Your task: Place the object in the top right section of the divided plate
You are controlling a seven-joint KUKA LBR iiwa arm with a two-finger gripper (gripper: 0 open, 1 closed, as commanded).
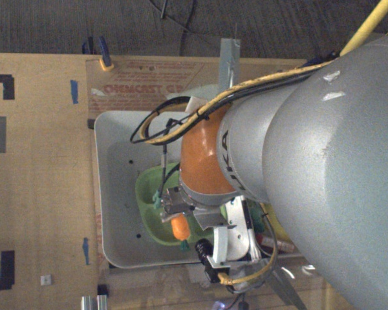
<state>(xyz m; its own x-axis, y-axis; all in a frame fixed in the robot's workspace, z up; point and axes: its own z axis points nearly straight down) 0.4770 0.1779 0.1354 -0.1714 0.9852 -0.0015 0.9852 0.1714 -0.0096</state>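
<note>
A green divided plate lies in the white bin, and the arm covers much of it. A small orange object shows at the plate's lower edge in the camera view, just under the wrist. My gripper hangs over the plate directly beside the orange object, mostly hidden by the orange band and wrist hardware. Whether the object is held or rests on the plate cannot be made out.
The grey arm fills the right side and hides the second bin. Black and yellow cables loop over the bin's upper part. The wooden bench with black tape marks lies to the left.
</note>
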